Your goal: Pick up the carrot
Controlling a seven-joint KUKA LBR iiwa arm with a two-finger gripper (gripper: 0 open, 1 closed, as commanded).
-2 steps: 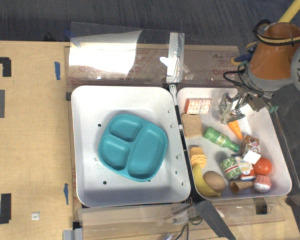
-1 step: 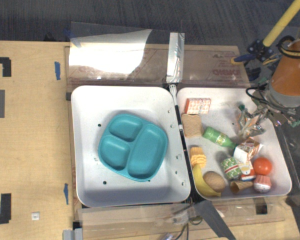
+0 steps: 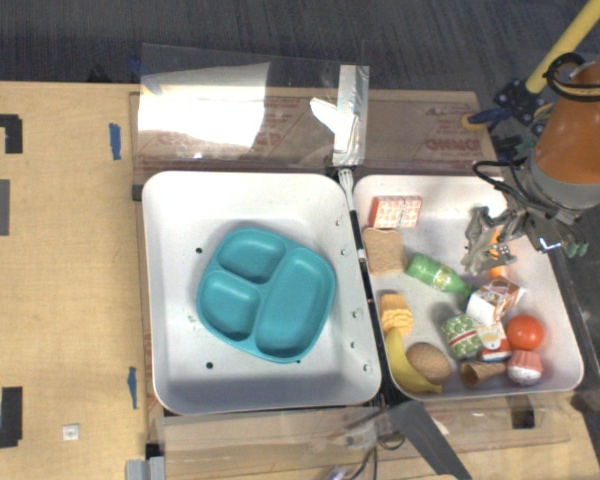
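We see the gripper point(image 3: 487, 240) low in the right bin point(image 3: 570, 328), in the right part of the frame, its metal fingers point(image 3: 476, 236) pointing down beside a small orange piece, the carrot point(image 3: 498, 259). The carrot shows as a short bright orange stub just below and right of the fingertips, partly hidden by the gripper's hardware (we cannot make out its full shape). Whether the fingers are spread or closed on it we cannot tell from this slant.

Around it in the same bin lie a green bottle point(image 3: 436, 273) just to the left, a slice of bread point(image 3: 384, 251) further left, a red and white box point(image 3: 396, 211) near the top, a banana point(image 3: 404, 366) along the lower left, a potato point(image 3: 429, 361) on it, and a red tomato point(image 3: 525, 332) at lower right. The left bin point(image 3: 170, 348) holds a teal divided plate point(image 3: 267, 293) near its middle.
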